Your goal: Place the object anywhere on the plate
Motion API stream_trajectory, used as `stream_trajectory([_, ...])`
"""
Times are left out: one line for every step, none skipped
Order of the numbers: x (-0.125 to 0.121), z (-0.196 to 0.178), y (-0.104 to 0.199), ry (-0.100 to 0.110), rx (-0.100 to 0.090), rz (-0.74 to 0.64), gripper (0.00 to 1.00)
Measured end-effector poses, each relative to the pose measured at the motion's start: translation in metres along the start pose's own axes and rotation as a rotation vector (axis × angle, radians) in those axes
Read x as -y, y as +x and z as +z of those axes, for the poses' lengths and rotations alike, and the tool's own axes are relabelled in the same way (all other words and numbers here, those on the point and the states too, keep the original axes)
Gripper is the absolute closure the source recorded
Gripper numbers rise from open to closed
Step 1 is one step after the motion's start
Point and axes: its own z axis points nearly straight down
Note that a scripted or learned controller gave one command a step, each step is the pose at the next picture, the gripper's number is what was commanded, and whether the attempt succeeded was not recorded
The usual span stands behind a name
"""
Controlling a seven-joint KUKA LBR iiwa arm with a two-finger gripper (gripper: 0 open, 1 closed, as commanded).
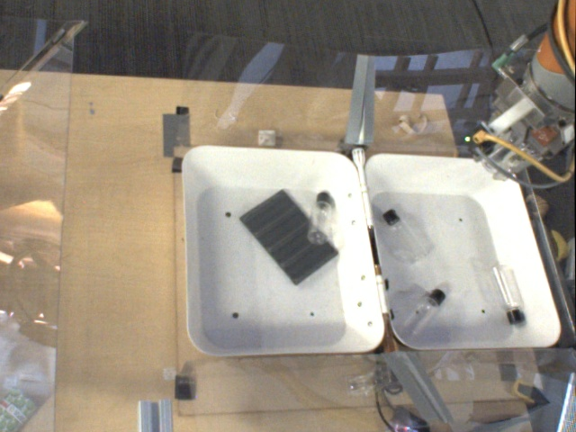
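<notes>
Lying on dark ribbed plate: clear vial; no readable labels; pincer state unclear.

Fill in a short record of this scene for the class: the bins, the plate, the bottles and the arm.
left bin: holds a dark ribbed plate, set at a slant
on plate: one clear bottle, lying at the plate's right edge
right bin: three clear bottles with black caps
arm: at the view's upper right, above the bench beyond the right bin's far corner
</notes>
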Motion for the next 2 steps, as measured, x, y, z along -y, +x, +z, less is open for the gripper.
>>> stream_trajectory([-0.013, 0.009, 0.010, 0.001, -0.001, 0.367, 1.00])
stream_trajectory([-0.048, 0.019, 0.004, 0.001, 0.001, 0.366, 1.00])
